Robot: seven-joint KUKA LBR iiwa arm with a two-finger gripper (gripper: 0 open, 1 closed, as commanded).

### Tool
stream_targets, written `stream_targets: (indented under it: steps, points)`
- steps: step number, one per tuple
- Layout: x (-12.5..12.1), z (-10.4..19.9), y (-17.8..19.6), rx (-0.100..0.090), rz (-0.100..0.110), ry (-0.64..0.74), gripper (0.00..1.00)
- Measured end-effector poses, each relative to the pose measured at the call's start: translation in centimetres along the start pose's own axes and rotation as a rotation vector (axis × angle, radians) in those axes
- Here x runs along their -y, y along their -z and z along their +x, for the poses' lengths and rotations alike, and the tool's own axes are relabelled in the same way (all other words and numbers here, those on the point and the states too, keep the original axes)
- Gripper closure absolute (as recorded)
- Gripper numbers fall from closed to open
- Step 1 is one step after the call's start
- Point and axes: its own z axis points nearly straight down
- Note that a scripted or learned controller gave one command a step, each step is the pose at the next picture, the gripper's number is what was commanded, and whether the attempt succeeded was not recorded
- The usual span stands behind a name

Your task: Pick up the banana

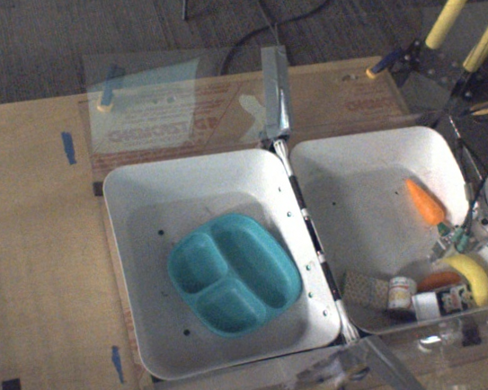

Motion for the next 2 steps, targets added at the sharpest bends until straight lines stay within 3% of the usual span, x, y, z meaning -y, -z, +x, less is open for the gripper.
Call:
stream_targets:
  steps: [1, 2]
  points:
    - [0.0, 0.0, 0.0, 0.000, 0.000, 0.000, 0.00]
    - [0.1, 0.7, -1.2, -0.008, 0.007, -0.012, 0.00]
